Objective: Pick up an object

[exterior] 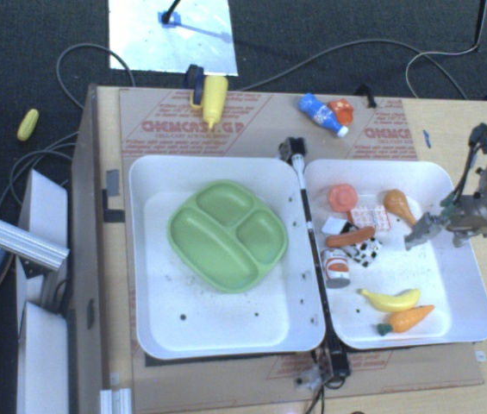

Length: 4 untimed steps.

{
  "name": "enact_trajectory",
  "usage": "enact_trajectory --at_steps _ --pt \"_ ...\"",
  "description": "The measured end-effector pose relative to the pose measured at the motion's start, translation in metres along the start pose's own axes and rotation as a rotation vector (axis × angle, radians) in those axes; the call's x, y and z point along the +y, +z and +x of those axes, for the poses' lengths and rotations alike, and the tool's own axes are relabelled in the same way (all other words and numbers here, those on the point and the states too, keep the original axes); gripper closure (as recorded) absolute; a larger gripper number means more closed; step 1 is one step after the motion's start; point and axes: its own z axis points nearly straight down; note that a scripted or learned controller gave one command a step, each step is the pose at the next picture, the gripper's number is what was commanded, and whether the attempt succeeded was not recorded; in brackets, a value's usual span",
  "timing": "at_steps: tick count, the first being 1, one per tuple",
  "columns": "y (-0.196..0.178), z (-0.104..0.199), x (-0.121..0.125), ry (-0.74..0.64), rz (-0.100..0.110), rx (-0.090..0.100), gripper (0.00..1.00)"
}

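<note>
End effector [417, 234] seen above the right bin [463, 274], nothing held between its fingers, opening cannot be told, drumstick [399, 205] just beside it.

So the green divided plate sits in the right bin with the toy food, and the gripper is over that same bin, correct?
Not quite. The camera view shows the green divided plate alone in the left bin, not the right one. The toy food, such as the banana and carrot, lies in the right bin, and the gripper is over that bin.
</note>
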Motion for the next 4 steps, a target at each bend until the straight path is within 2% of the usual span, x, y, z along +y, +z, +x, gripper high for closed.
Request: enact_trajectory --at_steps 1,2,4 --pt "-0.05 0.059 0.1 -0.001 -0.003 0.0 0.0" --pt "-0.009 0.005 0.127 0.002 -0.001 -0.002 0.0" --pt "0.088 -0.026 0.137 0.002 0.0 -0.001 0.0"
